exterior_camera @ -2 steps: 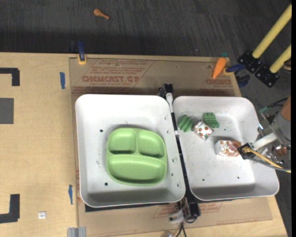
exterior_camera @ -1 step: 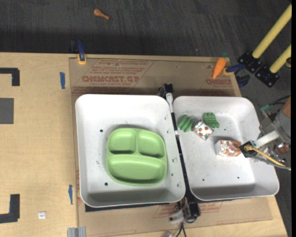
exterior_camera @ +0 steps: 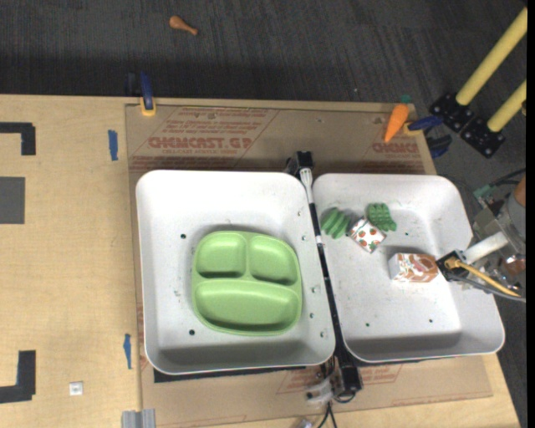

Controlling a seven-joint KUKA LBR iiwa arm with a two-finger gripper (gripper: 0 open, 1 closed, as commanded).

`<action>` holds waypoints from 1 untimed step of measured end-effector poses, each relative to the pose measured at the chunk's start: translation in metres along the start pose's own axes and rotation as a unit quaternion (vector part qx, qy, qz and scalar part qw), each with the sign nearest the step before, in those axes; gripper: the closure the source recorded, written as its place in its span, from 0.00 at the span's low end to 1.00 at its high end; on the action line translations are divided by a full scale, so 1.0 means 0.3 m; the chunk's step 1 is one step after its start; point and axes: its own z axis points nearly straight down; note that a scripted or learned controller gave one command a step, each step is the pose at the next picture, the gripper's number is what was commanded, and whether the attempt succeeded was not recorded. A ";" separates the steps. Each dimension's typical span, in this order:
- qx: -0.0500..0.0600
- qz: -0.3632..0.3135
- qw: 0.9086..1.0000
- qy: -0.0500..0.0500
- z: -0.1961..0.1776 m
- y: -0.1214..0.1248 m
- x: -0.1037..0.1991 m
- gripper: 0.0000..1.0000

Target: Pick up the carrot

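The carrot [exterior_camera: 395,122] lies outside both bins, on the cardboard sheet [exterior_camera: 251,125] past the far right corner of the right bin [exterior_camera: 443,330]. It is orange with a small green top and is tilted, the green end pointing away. A blue clamp [exterior_camera: 425,125] sits just beside it on the right, near a black foot [exterior_camera: 468,121] that bears two yellow poles [exterior_camera: 500,50].

Faint red print on the cardboard seems to read "CHEMCAST GP" [exterior_camera: 201,141]. The smaller line above it is too pale to read, and more red print under the carrot is partly covered.

The arm [exterior_camera: 506,251] comes in at the right edge, cut off by the frame, low over the right bin's right rim and well apart from the carrot. Whether the jaws are open or closed I cannot tell.

In the right bin lie a brown, white and red packet [exterior_camera: 412,267] near the arm, a small box with red spots [exterior_camera: 366,236], and two green ridged pieces [exterior_camera: 336,222] [exterior_camera: 380,216] on either side of that box. Their markings are too small to make out. The left bin [exterior_camera: 167,209] holds a green divided plate [exterior_camera: 247,280].

The tabletop [exterior_camera: 67,251] carries black tape marks [exterior_camera: 21,138] at the left, and another clamp [exterior_camera: 147,92] grips the cardboard's far left corner. On the dark floor [exterior_camera: 334,42] beyond lies a small orange thing [exterior_camera: 182,25], too blurred to name.
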 end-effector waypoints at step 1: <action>-0.002 -0.071 0.997 0.001 -0.134 0.149 -0.061 1.00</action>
